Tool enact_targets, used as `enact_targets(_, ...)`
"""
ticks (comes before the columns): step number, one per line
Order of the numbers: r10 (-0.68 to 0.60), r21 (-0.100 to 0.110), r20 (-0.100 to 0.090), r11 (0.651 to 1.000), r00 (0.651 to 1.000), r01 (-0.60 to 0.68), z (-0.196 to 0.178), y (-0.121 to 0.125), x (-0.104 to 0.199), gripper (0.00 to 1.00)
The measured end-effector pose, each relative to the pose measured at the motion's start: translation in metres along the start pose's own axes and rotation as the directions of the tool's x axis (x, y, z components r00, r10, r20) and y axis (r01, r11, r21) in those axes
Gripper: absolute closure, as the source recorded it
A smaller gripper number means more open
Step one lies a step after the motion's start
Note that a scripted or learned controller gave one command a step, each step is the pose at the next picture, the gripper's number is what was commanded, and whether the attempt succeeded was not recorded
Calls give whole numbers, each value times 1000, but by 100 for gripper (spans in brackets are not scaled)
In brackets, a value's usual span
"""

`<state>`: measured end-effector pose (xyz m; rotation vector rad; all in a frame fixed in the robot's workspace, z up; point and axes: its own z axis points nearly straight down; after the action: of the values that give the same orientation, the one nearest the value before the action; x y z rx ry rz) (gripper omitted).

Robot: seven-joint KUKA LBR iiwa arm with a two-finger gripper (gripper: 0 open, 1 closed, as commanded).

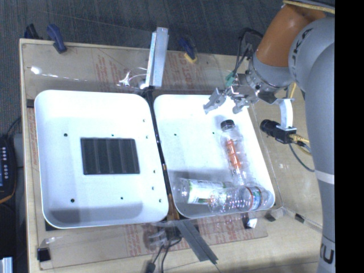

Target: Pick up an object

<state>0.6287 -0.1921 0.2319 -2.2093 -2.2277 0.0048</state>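
Overhead camera: the grey two-finger gripper [227, 99] hangs over the right white bin's [187, 124] far edge, fingers spread, grasping nothing. A small clear orange-labelled bottle [234, 149] and a larger clear green-labelled bottle [222, 195] lie below it in that bin.

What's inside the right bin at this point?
The right bin holds two clear plastic bottles: a small one with an orange label and a bigger one lying along the near wall. The bigger bottle covers the floor under it.
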Motion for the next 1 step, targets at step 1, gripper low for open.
enact_targets(1, -116, -3, 2, 993, 993, 116, -10, 1, -16, 0)
